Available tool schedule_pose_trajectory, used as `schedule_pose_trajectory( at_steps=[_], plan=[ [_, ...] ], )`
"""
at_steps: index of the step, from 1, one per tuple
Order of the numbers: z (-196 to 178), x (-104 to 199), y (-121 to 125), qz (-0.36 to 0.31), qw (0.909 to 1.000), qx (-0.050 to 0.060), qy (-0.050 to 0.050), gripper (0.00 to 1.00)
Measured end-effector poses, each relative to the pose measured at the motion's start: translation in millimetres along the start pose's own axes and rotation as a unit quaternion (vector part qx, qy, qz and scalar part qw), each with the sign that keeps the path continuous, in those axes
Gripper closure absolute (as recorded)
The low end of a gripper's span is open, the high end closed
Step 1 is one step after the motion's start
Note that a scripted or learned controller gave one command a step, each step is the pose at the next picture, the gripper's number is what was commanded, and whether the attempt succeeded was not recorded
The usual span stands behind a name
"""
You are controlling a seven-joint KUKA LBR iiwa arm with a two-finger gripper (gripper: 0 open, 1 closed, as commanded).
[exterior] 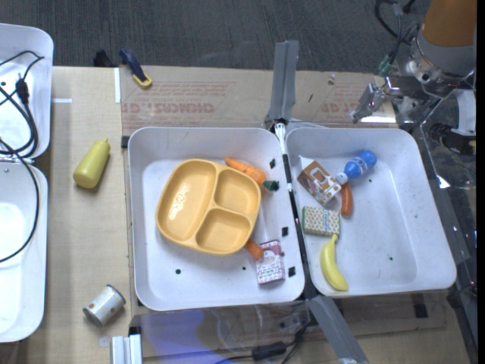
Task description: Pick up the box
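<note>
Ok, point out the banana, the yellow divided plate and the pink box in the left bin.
banana (332, 264): camera view, on the middle of its curved body.
yellow divided plate (176, 203): camera view, on the floor of its large left compartment.
pink box (270, 262): camera view, on its printed top face.

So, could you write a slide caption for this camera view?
Gripper above the right bin, away from the box lying beside a banana.

Pincer (373, 101) raised at upper right
</note>
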State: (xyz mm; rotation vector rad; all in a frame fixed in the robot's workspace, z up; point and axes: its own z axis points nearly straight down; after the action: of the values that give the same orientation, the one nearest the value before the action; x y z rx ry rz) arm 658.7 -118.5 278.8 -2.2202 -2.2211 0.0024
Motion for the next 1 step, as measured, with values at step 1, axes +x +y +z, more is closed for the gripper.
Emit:
schedule_pose_trajectory(
  at_steps=[1],
  plan=[
    [172.6, -51.1, -2.5, -0.066, 0.9978, 0.004, 0.001, 0.0]
  ],
)
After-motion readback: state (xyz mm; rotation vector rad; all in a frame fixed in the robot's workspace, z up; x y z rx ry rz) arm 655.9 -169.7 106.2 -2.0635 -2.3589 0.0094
